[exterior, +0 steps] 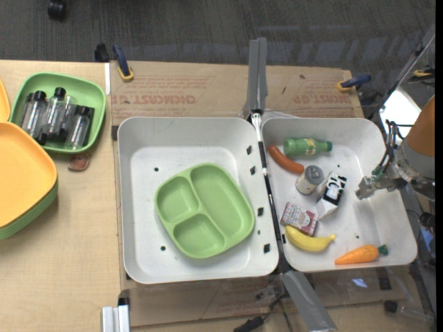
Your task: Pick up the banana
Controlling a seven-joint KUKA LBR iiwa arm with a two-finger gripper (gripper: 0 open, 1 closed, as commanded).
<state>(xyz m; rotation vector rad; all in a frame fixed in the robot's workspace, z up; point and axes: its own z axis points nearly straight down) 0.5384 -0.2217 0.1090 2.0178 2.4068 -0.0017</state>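
Observation:
The yellow banana [309, 240] lies in the right bin [374, 133], near its front edge, curved side toward the front. A pink packet [300, 218] touches its upper left end. My gripper [368, 187] hangs over the right side of the same bin, up and to the right of the banana and well apart from it. Nothing shows between its fingers.
In the right bin also lie an orange carrot [359, 254], a green bottle [307, 146], a red-orange sausage shape [286, 160], a grey can [311, 179] and a black-and-white carton [333, 192]. A green divided plate [203, 210] rests in the left bin [135, 144].

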